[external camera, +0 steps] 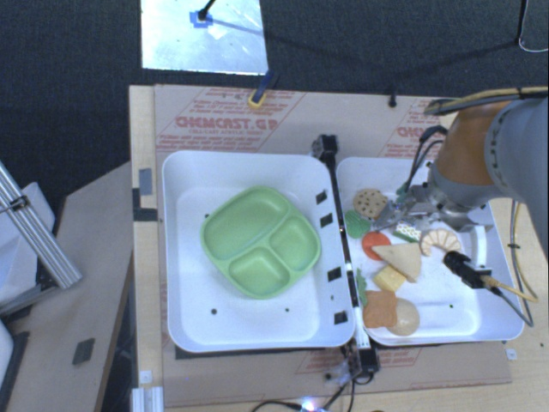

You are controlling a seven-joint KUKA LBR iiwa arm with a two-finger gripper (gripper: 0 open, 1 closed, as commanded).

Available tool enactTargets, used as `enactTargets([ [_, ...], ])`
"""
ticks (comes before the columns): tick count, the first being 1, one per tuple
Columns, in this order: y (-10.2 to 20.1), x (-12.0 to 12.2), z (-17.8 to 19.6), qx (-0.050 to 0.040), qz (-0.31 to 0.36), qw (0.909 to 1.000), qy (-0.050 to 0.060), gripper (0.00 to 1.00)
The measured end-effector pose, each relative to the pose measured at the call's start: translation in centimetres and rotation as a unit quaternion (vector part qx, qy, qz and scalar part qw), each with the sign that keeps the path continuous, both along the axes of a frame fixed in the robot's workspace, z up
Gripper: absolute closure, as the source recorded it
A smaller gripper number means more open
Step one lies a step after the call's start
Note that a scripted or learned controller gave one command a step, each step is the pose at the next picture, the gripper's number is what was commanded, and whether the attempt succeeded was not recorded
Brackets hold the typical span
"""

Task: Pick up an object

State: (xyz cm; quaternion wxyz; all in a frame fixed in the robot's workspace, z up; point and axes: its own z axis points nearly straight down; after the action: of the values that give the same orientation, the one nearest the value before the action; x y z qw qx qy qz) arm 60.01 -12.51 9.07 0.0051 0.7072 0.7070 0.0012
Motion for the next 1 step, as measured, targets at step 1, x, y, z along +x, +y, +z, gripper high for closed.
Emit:
enactTargets([
  [1, -0.24, 0.46, 1.54, -0.0038, 0.000, 0.9999, -0.010, 1.00],
])
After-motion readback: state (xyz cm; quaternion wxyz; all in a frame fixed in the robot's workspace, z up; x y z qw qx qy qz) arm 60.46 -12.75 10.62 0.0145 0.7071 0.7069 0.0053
